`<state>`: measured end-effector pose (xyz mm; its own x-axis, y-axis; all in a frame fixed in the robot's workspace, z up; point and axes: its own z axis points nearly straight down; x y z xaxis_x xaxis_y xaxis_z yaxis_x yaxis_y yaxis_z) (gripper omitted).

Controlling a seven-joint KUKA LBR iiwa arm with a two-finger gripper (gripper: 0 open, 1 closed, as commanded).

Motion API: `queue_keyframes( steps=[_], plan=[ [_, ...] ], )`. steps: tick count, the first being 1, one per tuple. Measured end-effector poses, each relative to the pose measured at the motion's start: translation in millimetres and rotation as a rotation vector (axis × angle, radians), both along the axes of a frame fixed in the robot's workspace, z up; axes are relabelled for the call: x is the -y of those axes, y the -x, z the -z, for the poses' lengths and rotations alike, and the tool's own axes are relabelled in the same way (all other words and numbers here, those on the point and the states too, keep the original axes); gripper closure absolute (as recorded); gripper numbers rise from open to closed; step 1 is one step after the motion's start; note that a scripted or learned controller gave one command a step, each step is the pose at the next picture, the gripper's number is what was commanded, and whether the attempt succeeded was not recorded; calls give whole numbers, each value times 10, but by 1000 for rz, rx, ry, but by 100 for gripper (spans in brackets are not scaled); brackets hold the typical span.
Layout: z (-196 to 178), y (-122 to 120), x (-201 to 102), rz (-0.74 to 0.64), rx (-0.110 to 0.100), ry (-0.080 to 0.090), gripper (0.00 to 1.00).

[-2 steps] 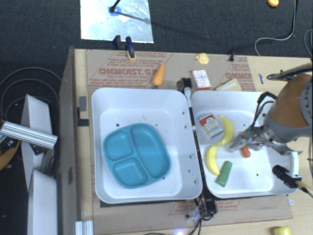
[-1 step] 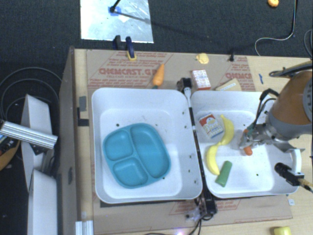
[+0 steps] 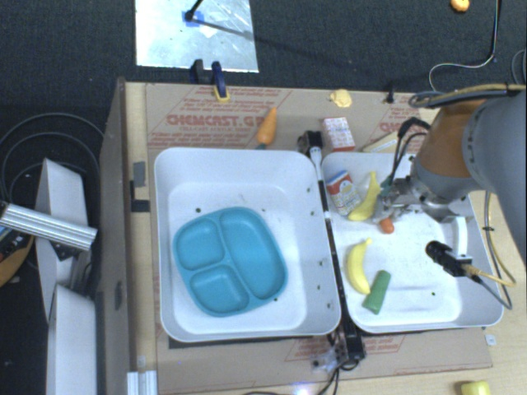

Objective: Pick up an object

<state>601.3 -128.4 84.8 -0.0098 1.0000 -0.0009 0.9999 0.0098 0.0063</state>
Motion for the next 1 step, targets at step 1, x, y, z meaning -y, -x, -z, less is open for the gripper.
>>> queue_keyframes(
  steps=[1],
  plan=[
    [-1060,320,-692,-2,3,-4,100]
  ],
)
